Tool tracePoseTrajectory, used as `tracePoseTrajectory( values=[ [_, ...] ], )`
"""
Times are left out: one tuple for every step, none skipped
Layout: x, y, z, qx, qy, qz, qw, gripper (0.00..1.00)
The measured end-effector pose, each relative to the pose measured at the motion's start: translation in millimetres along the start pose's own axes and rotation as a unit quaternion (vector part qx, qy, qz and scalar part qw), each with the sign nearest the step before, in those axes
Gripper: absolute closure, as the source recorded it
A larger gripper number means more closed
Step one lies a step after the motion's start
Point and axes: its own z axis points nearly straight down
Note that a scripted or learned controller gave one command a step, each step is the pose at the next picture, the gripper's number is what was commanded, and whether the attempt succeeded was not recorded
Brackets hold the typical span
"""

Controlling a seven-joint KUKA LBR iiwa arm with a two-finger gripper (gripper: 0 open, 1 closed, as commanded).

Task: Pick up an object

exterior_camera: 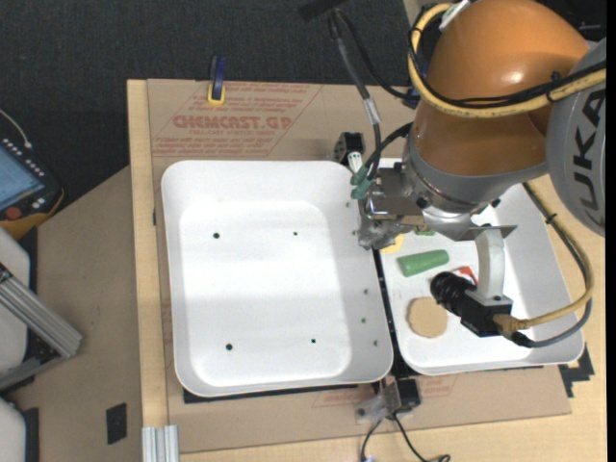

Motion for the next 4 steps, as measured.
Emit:
tracePoseTrajectory(
  values=[
    [-17.9, -0.1, 12.0, 0.002, -0.001, 0.003, 1.0, 1.0],
    [52.4, 0.5, -39.6, -0.003, 0.001, -0.002, 1.0, 1.0],
    [-23.4, 16.9, -44.0, -0.002, -0.001, 0.006, 1.0, 1.0],
    [-5.6, 0.1, -77.5, -0.003, 0.0, 0.0, 1.0, 1.0]
  ],
)
